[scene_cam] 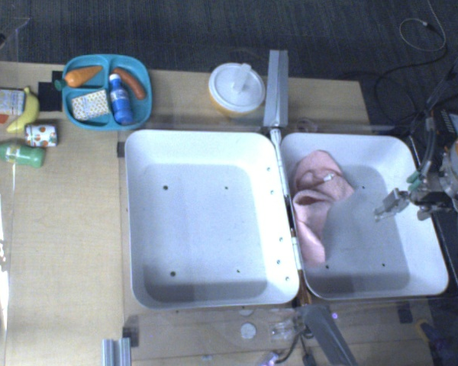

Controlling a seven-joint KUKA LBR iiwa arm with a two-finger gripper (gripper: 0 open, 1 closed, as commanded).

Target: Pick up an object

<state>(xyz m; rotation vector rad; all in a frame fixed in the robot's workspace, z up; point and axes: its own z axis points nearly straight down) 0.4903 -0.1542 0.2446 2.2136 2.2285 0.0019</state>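
We see the gripper [389, 203] hanging over the right bin [424, 277], near its right wall, with the arm [450, 185] reaching in from that side. Its fingers are small and blurred here, so we cannot tell how they stand; nothing shows between them.

To the gripper's left, well apart from it, lies a pink cloth [317, 193], crumpled against the bin's left wall and trailing down along that wall toward the near edge. Bare bin floor separates the cloth from the gripper.

Further left, past the divider, sits the left bin [149, 280]. Up and to the left of the gripper, beyond the bins' far rims, stands a round white-lidded container [237, 88] on the bench [61, 242]. Far to the left we make out a blue sectioned tray [141, 75] holding toy foods, and beside it a banana [27, 111], a small can [40, 135] and a green bottle [17, 154].
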